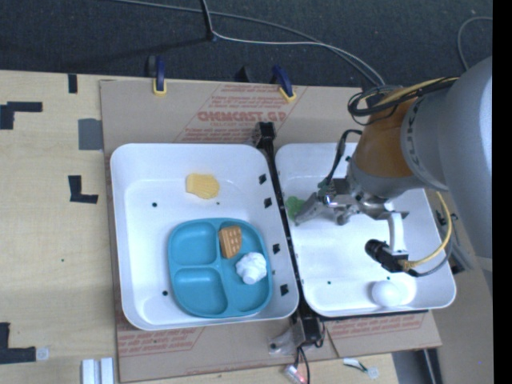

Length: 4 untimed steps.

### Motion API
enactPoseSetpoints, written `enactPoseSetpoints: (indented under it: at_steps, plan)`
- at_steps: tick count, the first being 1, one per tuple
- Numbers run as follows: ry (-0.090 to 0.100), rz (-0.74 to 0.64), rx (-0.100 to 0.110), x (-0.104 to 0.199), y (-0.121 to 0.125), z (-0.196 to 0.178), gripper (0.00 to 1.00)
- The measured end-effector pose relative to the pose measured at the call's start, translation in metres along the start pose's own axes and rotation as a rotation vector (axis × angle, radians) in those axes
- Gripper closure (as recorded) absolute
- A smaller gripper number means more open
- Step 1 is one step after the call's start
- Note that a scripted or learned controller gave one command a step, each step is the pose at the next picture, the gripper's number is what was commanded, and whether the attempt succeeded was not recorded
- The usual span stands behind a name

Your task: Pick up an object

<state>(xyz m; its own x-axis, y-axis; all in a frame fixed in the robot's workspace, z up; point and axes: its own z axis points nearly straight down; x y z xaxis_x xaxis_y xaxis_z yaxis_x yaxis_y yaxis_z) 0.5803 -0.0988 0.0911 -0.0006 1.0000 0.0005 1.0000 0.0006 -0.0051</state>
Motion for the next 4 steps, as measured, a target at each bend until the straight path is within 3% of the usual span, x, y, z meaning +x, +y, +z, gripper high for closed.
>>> enactPoseSetpoints:
  at_steps: [1,3,4]
  plan:
    - [0.000,0.000,-0.004,0.000,0.001,-0.013,1.00]
    - [-0.001,0.000,-0.009,-0.001,0.004,-0.128,1.00]
    - [0.001,-0.004,-0.006,0.051,-0.008,-0.136,1.00]
